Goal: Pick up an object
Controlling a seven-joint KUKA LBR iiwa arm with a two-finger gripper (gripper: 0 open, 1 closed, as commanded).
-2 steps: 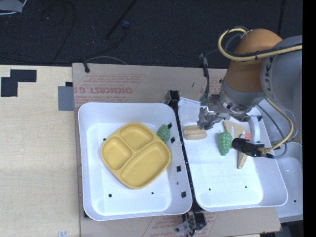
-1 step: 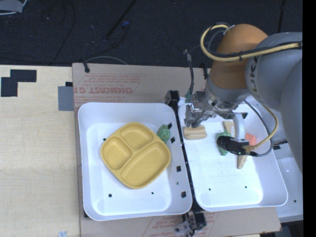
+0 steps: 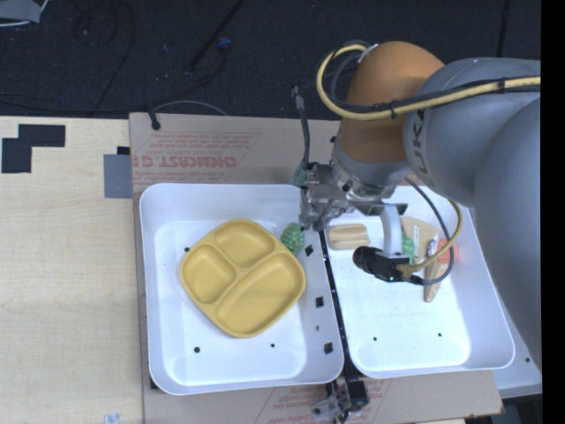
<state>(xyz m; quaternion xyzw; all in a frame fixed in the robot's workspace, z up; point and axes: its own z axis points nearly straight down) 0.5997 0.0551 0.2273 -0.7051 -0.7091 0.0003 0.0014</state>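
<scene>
Two shallow white bins stand side by side. The left bin [image 3: 163,329] holds a yellow plate [image 3: 243,276] with three compartments. It lies flat, turned at a slant, near the middle of the bin. A small green object [image 3: 292,235] lies in the same bin, just beside the plate's upper right corner and close to the wall the two bins share.

The right bin [image 3: 424,343] holds a tan block [image 3: 348,236] near its upper left corner. Further right is a small cluster [image 3: 430,253] in pale wood colour with green and red-orange parts, and I cannot make out what it is.

My fingers [image 3: 311,219] hang over the shared wall of the bins, just above the green object. I cannot tell whether they are open or closed, and I see nothing held in them. My arm [image 3: 477,140] reaches in from the right, over the right bin.

The bins rest on a sheet of cardboard [image 3: 212,153] with red print, and this lies on a pale wooden table [image 3: 62,281]. Behind the table is a dark floor [image 3: 177,69] with some cables [image 3: 212,47].
</scene>
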